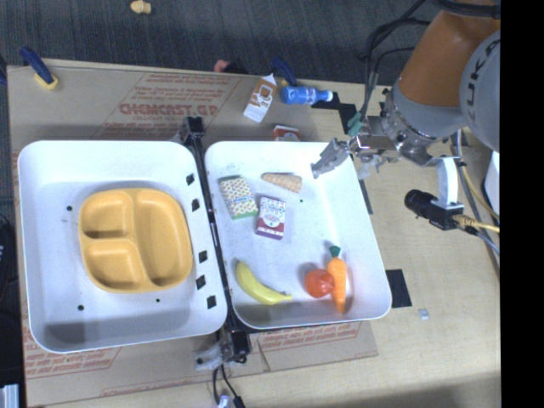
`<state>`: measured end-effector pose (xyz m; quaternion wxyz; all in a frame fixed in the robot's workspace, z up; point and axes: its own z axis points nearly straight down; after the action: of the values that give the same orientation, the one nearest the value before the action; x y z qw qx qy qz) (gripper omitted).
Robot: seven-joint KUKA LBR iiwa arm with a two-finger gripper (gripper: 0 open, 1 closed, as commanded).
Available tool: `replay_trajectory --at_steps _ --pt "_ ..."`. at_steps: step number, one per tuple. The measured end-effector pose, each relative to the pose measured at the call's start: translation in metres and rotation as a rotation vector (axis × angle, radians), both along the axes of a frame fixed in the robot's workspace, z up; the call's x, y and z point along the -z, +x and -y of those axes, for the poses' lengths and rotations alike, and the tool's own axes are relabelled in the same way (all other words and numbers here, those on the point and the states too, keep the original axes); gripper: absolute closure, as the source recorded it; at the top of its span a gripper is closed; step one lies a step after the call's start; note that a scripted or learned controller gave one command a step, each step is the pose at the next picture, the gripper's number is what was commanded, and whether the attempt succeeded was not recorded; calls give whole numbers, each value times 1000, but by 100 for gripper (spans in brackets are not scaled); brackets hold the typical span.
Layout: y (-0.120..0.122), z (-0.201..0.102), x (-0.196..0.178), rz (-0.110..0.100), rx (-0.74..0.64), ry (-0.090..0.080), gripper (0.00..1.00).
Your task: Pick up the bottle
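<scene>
Since the bottle (303,96) lies on its side on the counter (399,347) behind the right bin (367,228), outside both bins and next to a small carton (260,99), we judge the main risk to be a grasp aimed at the wrong place: the bin below the arm holds a banana (260,285), a carrot (338,283), a tomato (318,283), a pastry (282,181) and two small packets (238,197), any of which a descending arm could catch instead. A round bottle lying flat may also roll away from a touch, or slide toward the clamp (283,70) at the counter's back edge. From the camera view, our pincer (327,160) hangs over the far right corner of the right bin, near the bottle but apart from it, and touches nothing we can see. We see nothing between its tips, and we cannot tell how far they are spread. The yellow tray (136,238) in the left bin (38,253) lies well apart from all this.
</scene>
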<state>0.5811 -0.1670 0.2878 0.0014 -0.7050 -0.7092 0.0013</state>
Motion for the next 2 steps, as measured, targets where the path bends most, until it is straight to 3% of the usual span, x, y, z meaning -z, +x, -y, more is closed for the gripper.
replay_trajectory --at_steps 1,2 --pt "0 0 -10 -2 -5 1 100" --pt "-70 45 9 1 -93 0 100"
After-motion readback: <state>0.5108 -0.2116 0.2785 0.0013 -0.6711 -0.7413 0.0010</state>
